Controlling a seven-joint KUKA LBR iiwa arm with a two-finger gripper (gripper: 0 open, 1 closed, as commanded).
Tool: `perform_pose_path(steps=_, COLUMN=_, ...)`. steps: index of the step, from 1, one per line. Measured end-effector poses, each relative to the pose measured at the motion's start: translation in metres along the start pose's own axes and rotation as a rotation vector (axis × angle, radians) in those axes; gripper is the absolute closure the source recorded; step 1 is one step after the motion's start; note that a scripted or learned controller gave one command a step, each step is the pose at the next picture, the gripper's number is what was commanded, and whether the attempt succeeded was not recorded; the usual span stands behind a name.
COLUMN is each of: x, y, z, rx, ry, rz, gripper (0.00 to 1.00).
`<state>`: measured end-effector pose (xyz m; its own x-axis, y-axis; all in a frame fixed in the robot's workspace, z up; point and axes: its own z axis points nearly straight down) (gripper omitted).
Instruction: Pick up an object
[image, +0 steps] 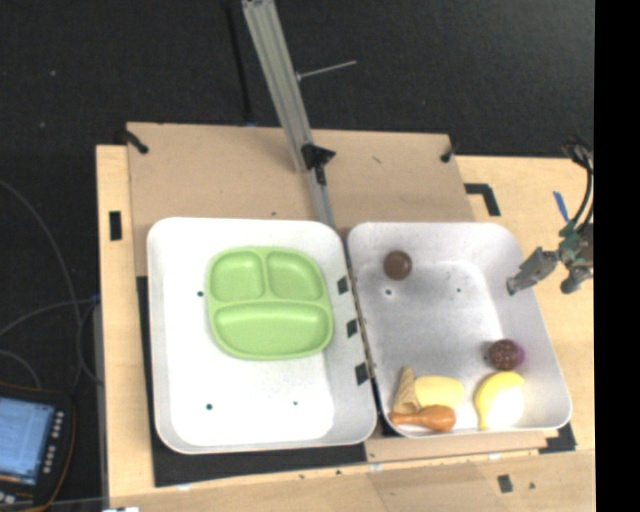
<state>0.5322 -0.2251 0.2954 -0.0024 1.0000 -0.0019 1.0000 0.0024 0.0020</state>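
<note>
Look right edge of frame: gripper sits over right bin's far rim, nothing between fingers. Fingers look spread apart.

Your things wait in right bin. Brown ball upper left of bin. Purple ball lower right. Yellow lump, pale yellow piece, orange bit along bottom edge.

Left bin holds green tray.

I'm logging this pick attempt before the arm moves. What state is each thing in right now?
Gripper: at the right bin's right rim, above it, holding nothing visible.
Green divided plate: flat in the left bin, compartments bare.
Brown ball: loose, alone at the right bin's far end.
Purple ball: loose, just beyond the yellow lemon.
Orange piece: lying against the near wall.
</note>
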Motion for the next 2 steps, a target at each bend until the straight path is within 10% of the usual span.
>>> perform_pose_path(steps=2, x=-0.001, y=0.005, z=0.061, rx=0.006, ry=0.002, rz=0.002, gripper=0.00)
